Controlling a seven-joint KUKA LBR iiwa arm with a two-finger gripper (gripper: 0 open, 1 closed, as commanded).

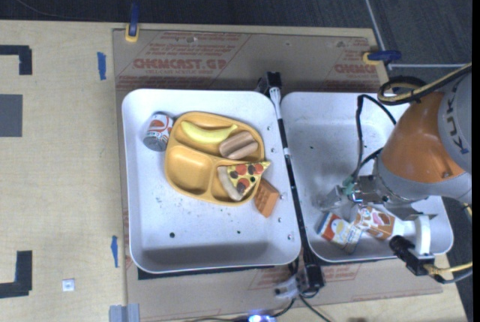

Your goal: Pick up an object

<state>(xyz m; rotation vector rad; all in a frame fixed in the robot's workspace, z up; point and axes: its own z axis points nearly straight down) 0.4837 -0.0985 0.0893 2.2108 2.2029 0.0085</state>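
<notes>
Your worktop point(60, 185) carries two white bins, left bin point(142, 238) with yellow food tray point(202, 163) and can point(157, 130), right bin point(315, 125) with small carton point(351, 227) near its front, your hand point(352, 191) just above it, grip state you cannot tell.

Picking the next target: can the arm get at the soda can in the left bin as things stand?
Probably yes. The soda can lies uncovered in the left bin, though it touches the yellow tray and sits near the bin wall, leaving little room beside it.
</notes>
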